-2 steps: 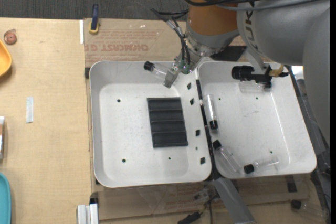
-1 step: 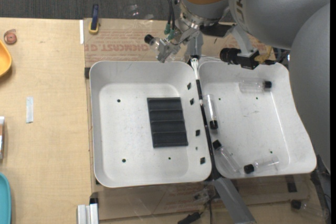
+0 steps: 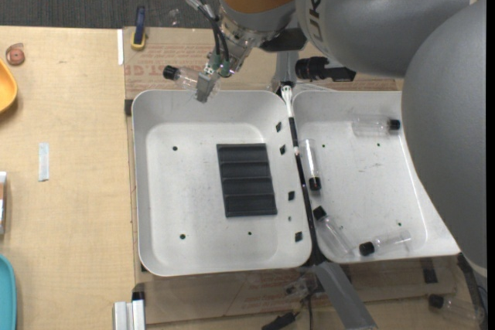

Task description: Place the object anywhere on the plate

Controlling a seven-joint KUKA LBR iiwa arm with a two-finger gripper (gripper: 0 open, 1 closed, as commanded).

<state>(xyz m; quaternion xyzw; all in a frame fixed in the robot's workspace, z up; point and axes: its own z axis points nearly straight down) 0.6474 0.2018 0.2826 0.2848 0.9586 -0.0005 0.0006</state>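
The plate (image 3: pixel 246 179) is a black ribbed rectangle lying flat in the middle of the left bin (image 3: pixel 155 166). My gripper (image 3: pixel 205 91) hangs over the back rim of that bin, well behind the plate. A clear vial with a black cap (image 3: pixel 176 75) shows just left of the gripper tip, over the brown board behind the bin. Whether the gripper touches this vial is unclear. Several more clear vials lie in the right bin (image 3: pixel 418 189), among them one at the back (image 3: pixel 375 126), one along the left wall (image 3: pixel 309 165) and one at the front (image 3: pixel 383 245).
The grey arm with its orange band covers the upper right of the view. A wooden bench top (image 3: pixel 69 166) lies left of the bins, with an orange dish (image 3: pixel 6 93) and a teal object (image 3: pixel 6 294) at its left edge. A blue-handled tool (image 3: pixel 140 23) rests behind the bins.
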